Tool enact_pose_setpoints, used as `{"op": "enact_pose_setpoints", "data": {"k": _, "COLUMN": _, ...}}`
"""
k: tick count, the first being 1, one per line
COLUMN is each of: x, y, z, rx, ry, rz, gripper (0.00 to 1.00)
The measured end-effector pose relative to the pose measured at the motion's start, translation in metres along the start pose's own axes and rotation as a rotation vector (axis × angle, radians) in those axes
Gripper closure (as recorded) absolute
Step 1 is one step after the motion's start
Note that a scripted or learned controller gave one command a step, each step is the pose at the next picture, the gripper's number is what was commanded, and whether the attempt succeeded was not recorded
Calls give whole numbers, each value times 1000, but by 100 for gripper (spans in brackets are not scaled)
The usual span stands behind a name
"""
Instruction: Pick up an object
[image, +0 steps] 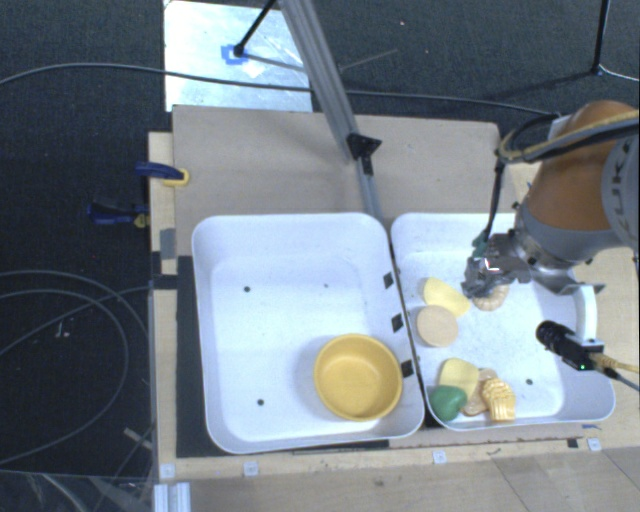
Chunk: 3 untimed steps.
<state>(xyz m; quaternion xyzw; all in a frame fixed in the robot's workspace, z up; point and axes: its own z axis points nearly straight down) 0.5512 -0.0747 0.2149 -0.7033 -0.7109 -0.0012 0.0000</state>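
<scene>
The right bin (590, 395) holds several small items. A pale yellow piece (444, 294) and a round tan disc (436, 326) lie by its left wall. A yellow block (458, 373), a green piece (448, 403) and a ridged orange-yellow piece (498, 398) sit near its front. My gripper (487, 274) hangs low over the bin's back middle, directly over a small beige object (490, 299) that it partly hides. From this angle I cannot tell whether it touches that object.
A yellow bowl (357, 375) stands in the front right of the left bin (260, 260). The bins' shared walls (398, 310) run just left of the items. A slanted grey pole (330, 75) crosses above the bench. A black camera unit (565, 345) sticks out from the wrist.
</scene>
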Motion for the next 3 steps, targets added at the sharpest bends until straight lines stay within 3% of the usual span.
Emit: {"op": "enact_pose_setpoints", "data": {"k": 3, "x": 134, "y": 24, "z": -6, "rx": -1, "ry": 0, "rz": 0, "gripper": 100}}
